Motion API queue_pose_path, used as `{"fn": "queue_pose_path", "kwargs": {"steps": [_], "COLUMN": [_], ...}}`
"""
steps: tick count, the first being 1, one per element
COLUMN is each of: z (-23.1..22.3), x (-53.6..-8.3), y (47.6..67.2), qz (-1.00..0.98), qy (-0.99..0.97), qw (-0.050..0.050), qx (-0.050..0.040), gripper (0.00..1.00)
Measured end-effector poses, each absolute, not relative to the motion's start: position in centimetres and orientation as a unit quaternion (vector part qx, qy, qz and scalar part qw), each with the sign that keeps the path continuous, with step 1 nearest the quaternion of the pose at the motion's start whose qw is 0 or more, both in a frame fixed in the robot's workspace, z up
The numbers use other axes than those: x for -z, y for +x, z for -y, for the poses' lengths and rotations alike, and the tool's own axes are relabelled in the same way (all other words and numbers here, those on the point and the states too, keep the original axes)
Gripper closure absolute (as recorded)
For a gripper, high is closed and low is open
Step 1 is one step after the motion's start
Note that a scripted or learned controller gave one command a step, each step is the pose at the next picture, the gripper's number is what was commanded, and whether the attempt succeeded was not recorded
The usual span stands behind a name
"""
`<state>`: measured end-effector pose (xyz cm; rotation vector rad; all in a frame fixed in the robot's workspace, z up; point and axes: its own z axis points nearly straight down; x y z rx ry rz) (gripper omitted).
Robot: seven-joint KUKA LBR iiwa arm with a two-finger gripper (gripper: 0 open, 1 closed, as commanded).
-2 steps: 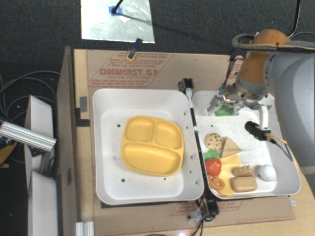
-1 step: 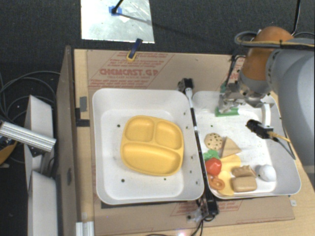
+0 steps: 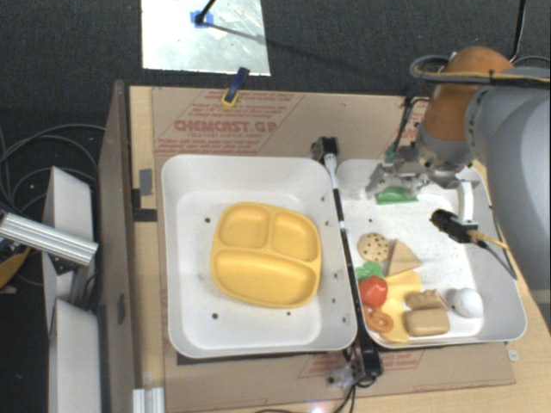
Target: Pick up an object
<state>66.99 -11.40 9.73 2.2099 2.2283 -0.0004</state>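
My gripper (image 3: 398, 181) hangs over the far left corner of the right bin (image 3: 495, 321), at the end of the grey arm with its orange band (image 3: 461, 93). A flat green piece (image 3: 396, 196) lies just below it, partly covered by the gripper; whether they touch is unclear. Toward the bin's front lie a speckled cookie (image 3: 373, 246), a tan sandwich wedge (image 3: 400, 256), a red tomato (image 3: 374, 292) with green leaves, a yellow cheese slice (image 3: 403, 286), two brown bread pieces (image 3: 425, 321) and a white egg (image 3: 467, 302).
The left bin (image 3: 185, 256) holds a yellow divided plate (image 3: 267, 255). A black divider rail (image 3: 343, 231) runs between the two bins. A black part with a cable (image 3: 454, 225) sticks out over the right bin's middle. Cardboard (image 3: 224, 119) lies behind the bins.
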Motion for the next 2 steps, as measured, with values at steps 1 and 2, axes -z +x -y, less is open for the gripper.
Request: {"fn": "queue_pose_path", "kwargs": {"steps": [1,2], "z": [11.43,11.41], "x": [-10.92,-10.87], "y": [67.12,67.1], "qz": [-0.711,-0.712], "qy": [0.703,0.703], "qw": [0.004,0.003], "qx": [-0.0008,-0.0004], "gripper": [1.0,0.0]}}
